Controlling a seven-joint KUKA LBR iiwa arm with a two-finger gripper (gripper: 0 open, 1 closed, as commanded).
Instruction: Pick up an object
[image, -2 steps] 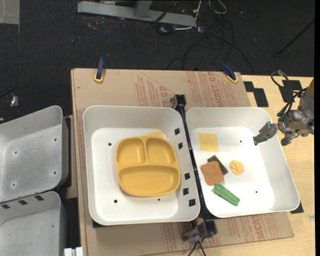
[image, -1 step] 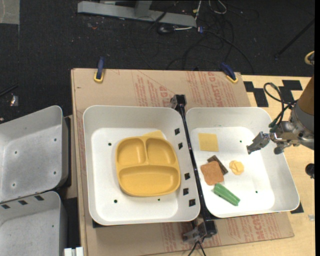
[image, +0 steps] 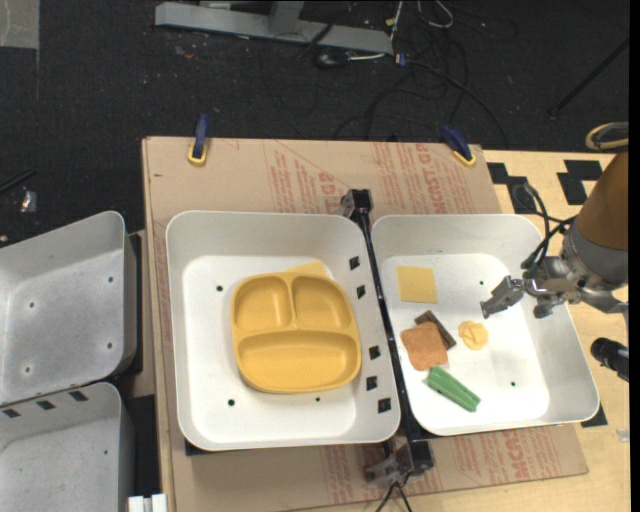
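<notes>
- Left bin (image: 190, 330): holds a yellow divided tray (image: 296, 333), lying flat near the bin's centre, left of the black divider (image: 378, 310) between the two bins.
- Right bin (image: 560, 390): just right of the divider. A pale yellow square (image: 417, 284) lies nearest the divider's upper part; below it a reddish-brown slab (image: 425, 347) overlaps a dark brown piece (image: 438, 327); a small yellow lump (image: 473, 335) lies just right of these; a green stick (image: 453, 389) lies lowest.
- Tool (image: 503, 297): over the right bin, well right of the divider, above the yellow lump; fingers spread, nothing between them.
</notes>
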